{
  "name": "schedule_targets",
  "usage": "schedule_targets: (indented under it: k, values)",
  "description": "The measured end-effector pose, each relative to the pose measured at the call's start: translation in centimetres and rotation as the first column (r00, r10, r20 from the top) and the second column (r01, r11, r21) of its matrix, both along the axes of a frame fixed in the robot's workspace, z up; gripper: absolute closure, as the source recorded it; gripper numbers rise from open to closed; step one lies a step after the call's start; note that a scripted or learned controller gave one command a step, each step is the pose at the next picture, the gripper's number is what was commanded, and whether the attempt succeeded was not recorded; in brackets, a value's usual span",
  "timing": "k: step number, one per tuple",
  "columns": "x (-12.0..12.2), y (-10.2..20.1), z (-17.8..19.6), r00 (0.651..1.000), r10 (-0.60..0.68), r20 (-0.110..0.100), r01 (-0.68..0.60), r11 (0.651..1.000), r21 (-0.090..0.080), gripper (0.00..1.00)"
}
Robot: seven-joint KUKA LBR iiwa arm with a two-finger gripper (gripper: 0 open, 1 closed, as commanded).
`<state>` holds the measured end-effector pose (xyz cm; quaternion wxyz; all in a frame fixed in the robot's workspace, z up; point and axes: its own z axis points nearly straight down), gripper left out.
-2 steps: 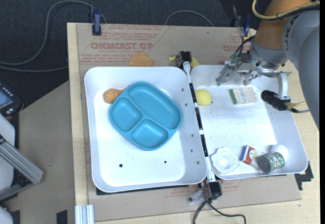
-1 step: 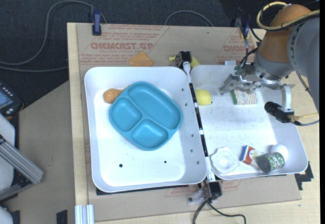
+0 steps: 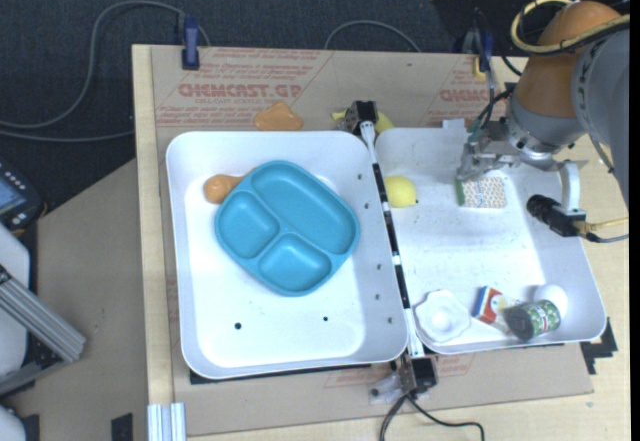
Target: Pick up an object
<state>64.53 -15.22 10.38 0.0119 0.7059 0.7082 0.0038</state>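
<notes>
The grey two-finger gripper [image 3: 478,167] hangs over the far end of the right shallow white bin [image 3: 560,274], directly above a small speckled white packet [image 3: 483,193] lying on the bin floor (whether its fingers grip the packet, or how wide they stand, I cannot tell). Left of that packet, against the bin's left wall, sits a round yellow fruit-shaped toy [image 3: 400,192]. Nearer than the packet, along the bin's near edge, lie a white round lid [image 3: 441,317], a red-and-white carton [image 3: 488,303] and a green-labelled small can [image 3: 532,319].
</notes>
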Motion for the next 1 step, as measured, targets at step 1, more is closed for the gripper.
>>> schedule_targets:
  k: [1]
  values:
    - [0.03, 0.02, 0.98, 1.000, 0.000, 0.001, 0.000, 1.000, -0.001, 1.00]
